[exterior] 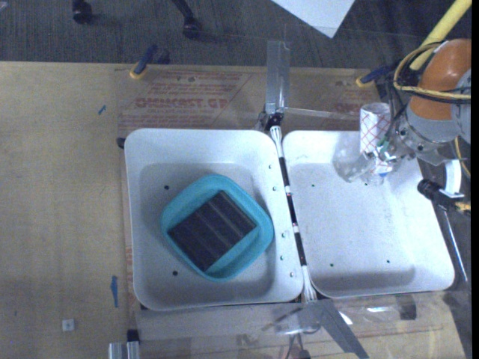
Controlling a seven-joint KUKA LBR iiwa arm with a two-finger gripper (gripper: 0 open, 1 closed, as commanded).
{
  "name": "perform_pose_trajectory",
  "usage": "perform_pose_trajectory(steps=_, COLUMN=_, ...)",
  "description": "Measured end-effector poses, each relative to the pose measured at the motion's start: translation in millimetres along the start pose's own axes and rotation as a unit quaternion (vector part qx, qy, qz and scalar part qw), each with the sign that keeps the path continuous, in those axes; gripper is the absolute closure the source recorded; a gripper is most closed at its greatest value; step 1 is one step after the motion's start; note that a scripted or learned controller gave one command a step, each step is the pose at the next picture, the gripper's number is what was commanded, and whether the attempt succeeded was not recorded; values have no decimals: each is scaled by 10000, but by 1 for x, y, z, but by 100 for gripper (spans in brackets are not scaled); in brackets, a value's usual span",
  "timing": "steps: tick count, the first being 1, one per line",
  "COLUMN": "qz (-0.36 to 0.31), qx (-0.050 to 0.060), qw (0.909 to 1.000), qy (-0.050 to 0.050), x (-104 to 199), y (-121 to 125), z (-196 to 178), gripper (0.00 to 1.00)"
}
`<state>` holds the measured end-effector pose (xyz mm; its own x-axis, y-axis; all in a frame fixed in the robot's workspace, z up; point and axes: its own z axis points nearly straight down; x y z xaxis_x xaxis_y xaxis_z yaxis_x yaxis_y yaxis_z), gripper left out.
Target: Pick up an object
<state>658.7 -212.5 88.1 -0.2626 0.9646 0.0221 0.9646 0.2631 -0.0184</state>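
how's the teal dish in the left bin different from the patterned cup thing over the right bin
The teal dish is broad, low and squarish, with a dark ribbed block sitting in it; the patterned cup is narrow and white with a red criss-cross print. The dish lies flat on the floor of the left bin, turned at an angle; the cup is up at the far edge of the right bin, right beside the claw. Both look like open containers.

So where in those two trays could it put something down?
Right tray: bare floor across the middle and near side; its far corner is crowded by the pincer and a clear cup. Left tray: the blue dish leaves only edge strips.
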Motion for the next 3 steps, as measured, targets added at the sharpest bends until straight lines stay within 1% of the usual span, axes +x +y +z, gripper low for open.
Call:
perform_pose_trajectory(steps=1, qz=-16, qx=2, qw=10000, qy=-3, x=2, y=1, z=-10, gripper=100)
perform_pose_trajectory(steps=2, qz=-1947, qx=10, qw=9808, qy=-87, x=2, y=4, z=-8, gripper=100)
perform_pose_trajectory(steps=3, qz=-1948, qx=9, qw=9808, qy=-83, x=2, y=4, z=-8, gripper=0)
